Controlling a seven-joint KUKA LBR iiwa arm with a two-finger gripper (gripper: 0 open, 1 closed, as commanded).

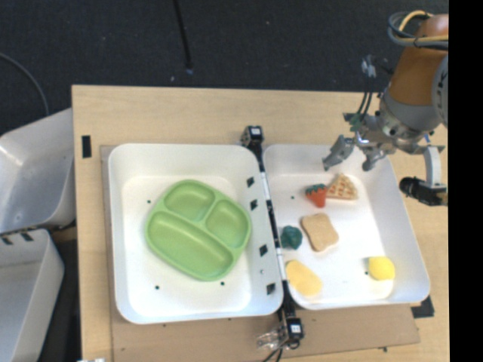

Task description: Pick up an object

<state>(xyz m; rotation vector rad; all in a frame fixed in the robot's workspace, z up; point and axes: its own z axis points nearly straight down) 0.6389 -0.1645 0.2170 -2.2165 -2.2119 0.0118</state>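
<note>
A single fixed camera looks down at a slant from above the surface (90,119), far enough back to take in both white bins (121,292) side by side, with the arm (413,81) entering from the right.

Arm (413,74): rounded body, orange-brown band above a grey wrist section; a pale cable loops over its top. Gripper (355,154): two slim grey metal fingers (337,154) under a silver mount with small dark fittings. A white bracket with a black piece sits at its side.
</note>
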